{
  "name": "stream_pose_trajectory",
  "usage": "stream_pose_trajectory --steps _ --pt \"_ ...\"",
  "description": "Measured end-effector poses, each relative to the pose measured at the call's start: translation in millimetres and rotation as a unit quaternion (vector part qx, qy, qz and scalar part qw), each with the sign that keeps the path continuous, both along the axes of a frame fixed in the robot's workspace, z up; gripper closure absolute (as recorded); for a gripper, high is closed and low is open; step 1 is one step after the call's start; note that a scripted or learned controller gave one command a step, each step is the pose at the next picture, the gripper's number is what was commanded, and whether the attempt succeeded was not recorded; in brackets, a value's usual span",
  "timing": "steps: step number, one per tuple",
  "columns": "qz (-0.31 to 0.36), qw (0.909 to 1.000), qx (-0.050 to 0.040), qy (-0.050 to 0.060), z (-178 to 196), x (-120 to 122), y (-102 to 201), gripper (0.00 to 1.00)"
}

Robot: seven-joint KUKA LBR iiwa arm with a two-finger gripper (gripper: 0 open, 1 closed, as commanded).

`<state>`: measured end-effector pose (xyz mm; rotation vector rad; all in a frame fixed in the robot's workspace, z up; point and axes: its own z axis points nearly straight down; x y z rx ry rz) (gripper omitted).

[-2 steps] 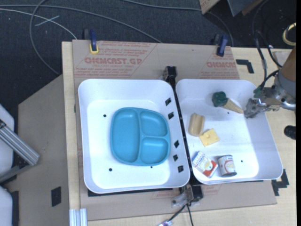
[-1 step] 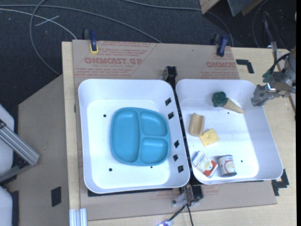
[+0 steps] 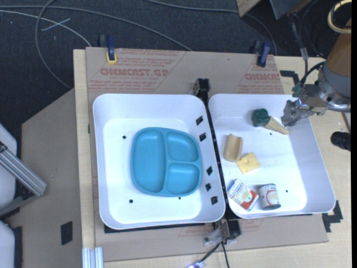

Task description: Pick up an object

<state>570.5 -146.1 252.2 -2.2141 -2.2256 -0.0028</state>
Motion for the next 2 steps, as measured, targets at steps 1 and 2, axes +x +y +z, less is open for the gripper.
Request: stream_pose_trajectory --steps 1,2 --pt "0.001 1.0000 0.0005 0.000 4 0 57 1.00" --pt "0.000 1.0000 0.0000 0.001 3 1 107 1.00"
